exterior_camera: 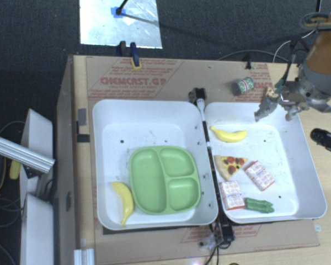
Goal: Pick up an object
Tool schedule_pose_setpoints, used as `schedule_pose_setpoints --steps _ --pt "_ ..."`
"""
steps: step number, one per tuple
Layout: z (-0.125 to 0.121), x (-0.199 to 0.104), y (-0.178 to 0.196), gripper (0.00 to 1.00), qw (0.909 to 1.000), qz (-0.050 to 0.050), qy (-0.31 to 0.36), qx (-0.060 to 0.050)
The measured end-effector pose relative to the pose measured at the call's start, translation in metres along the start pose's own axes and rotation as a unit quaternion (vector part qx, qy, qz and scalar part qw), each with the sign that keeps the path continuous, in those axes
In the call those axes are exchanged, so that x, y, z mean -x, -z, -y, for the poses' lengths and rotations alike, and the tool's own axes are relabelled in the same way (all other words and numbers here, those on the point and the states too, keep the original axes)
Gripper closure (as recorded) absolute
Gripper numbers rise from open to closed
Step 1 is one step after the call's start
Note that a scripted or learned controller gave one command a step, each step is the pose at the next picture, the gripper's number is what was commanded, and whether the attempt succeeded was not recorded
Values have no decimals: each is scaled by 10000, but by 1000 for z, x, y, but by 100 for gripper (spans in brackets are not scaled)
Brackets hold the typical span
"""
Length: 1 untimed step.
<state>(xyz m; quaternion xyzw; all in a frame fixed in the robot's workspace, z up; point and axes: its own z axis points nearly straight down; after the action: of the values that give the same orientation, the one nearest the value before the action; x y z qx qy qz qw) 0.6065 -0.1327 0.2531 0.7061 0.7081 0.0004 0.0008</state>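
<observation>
My gripper (277, 110) hangs over the far edge of the right bin (303, 164), its two fingers spread apart with nothing between them. Below and left of it in that bin lies a yellow banana (228, 134). Nearer the front are a pizza slice (230, 165), a red-and-white packet (260, 175), a second packet (231, 195) and a green pepper (259, 205). The left bin (107, 126) holds a green divided plate (164, 179) and another banana (123, 201).
A small green can (244, 85) lies on the cardboard behind the right bin. A black clip (198, 96) sits at the far end of the seam between the bins. Metal rails (22, 153) stand left of the bench.
</observation>
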Motion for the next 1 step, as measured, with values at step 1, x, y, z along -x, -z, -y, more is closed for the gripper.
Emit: schedule_pose_setpoints --steps 1 --pt "37 -13 -85 0 10000 -3 -7 -13"
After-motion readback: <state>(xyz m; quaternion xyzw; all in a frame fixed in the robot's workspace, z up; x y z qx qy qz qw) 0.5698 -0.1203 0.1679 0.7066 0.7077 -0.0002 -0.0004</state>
